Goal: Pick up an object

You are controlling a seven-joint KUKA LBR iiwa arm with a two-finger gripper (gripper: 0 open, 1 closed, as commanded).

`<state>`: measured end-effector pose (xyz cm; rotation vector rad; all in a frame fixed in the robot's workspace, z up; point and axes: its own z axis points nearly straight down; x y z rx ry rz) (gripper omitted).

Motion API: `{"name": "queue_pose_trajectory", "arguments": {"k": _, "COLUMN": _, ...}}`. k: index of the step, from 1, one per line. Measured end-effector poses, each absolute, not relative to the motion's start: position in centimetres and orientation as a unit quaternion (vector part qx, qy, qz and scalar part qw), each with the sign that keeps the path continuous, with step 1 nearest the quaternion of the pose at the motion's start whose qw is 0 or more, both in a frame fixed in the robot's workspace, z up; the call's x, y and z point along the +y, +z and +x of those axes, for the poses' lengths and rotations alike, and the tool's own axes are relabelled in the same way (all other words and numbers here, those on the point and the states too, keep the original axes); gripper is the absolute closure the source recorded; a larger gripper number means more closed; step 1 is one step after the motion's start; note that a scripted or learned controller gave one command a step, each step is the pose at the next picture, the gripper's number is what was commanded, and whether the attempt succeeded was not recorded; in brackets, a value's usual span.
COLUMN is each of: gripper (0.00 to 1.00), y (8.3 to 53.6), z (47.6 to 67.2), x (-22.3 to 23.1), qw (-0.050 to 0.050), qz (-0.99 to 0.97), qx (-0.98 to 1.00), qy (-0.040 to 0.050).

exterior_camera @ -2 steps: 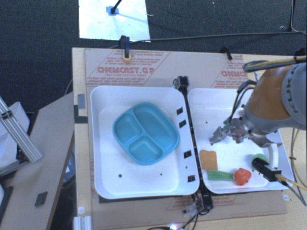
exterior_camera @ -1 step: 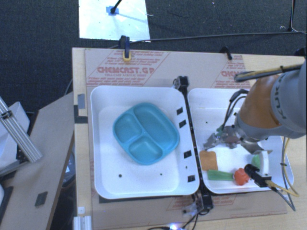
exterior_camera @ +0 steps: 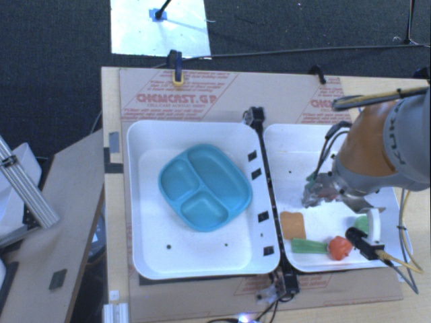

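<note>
Approach is judged to be the step in hand: the gripper point(exterior_camera: 316, 192) is lowered into the right bin point(exterior_camera: 296, 140), at about nine o'clock from the wrist, and nothing is seen held. Whether it is open or closed cannot be told. A descent onto one chosen object is called for next. In the right bin, a tan block point(exterior_camera: 292, 225) is found at six o'clock from the gripper, with a green piece point(exterior_camera: 308, 245) and an orange-red piece point(exterior_camera: 339, 247) toward five o'clock. In the left bin point(exterior_camera: 145, 180), a blue divided plate point(exterior_camera: 204, 187) is contained.
</note>
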<state>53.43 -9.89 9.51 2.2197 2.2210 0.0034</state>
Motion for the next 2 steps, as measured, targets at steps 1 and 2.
{"name": "queue_pose_trajectory", "arguments": {"k": 1, "gripper": 1.00, "y": 15.8, "z": 53.6, "x": -9.5, "qw": 0.002, "qz": 0.706, "qx": 0.708, "qy": 0.0016}}
{"name": "queue_pose_trajectory", "arguments": {"k": 2, "gripper": 1.00, "y": 20.6, "z": 53.0, "x": -10.0, "qw": 0.003, "qz": 0.706, "qx": 0.708, "qy": 0.0019}}
